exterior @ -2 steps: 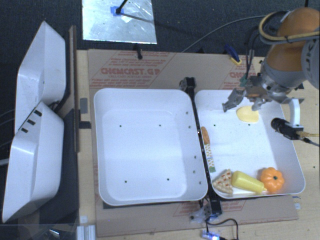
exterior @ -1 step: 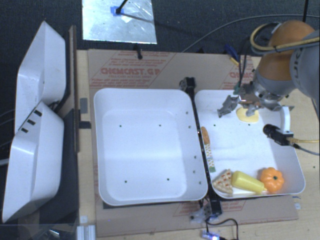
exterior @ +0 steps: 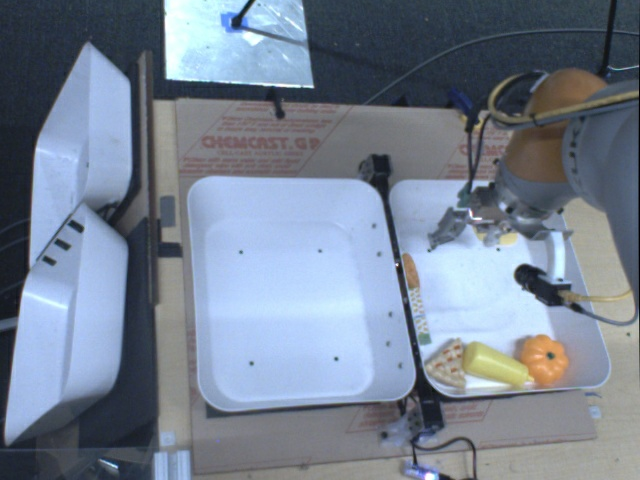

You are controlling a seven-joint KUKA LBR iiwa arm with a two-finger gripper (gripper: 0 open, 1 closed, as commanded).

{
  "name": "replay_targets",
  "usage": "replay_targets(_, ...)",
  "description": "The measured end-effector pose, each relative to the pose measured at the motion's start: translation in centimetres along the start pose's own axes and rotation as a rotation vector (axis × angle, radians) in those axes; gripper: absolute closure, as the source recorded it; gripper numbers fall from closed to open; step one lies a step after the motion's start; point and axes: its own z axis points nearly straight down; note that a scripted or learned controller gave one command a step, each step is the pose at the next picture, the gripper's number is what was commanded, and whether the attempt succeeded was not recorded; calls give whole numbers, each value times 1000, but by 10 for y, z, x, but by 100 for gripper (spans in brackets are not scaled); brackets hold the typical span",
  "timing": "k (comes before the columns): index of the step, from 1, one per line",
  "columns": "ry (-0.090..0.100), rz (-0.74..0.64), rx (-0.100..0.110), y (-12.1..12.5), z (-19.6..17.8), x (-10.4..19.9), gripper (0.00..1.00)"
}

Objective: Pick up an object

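The right bin (exterior: 470, 298) holds several objects along its near edge: a pizza slice (exterior: 447, 361), a yellow oblong piece (exterior: 495, 364) and a small orange pumpkin (exterior: 544, 358). A narrow orange-and-green strip (exterior: 414, 296) lies against the bin's left wall. My gripper (exterior: 450, 228) hangs over the far part of the right bin, well away from the near-edge objects. A small yellow bit (exterior: 506, 236) shows just beside the wrist; what it is stays unclear.
The left bin (exterior: 215, 268) sits beside the right one, a black divider (exterior: 398, 268) between them. Spare white bins (exterior: 70, 248) lean at the far left. A metal sheet (exterior: 237, 28) lies beyond the bench. A yellow cable (exterior: 600, 298) loops off the arm.
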Motion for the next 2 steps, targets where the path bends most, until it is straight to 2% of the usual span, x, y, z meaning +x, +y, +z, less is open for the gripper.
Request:
replay_targets(1, 0, 0, -6, 2, -13, 0, 100)
replay_targets(2, -1, -1, -7, 0, -56, -1, 100)
